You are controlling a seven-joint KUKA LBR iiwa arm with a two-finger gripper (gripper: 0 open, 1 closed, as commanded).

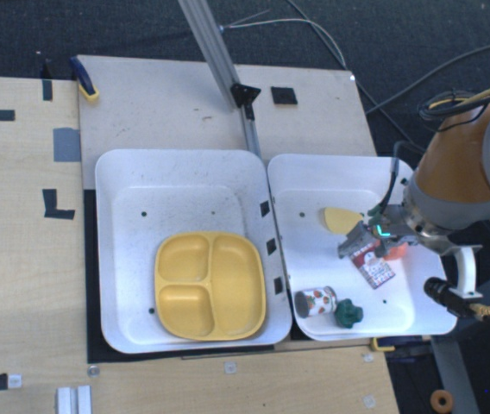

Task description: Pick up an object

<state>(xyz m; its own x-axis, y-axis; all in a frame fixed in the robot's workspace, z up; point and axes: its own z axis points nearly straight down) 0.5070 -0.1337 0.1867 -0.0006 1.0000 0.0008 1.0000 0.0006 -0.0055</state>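
Camera view: gripper [364, 241] low in right bin [314, 175], over a red-and-white packet [376, 270], beside a yellow piece [340, 221]; finger state unclear. Small can [315, 301] and green object [348, 314] near front wall. Yellow divided plate [210, 285] in left bin [141, 197].

I see my arm [461, 175] as a bulky rounded body, orange above and grey below near the wrist. A black cable runs along it, and a small teal light glows at the gripper [367, 241], which is dark grey metal.
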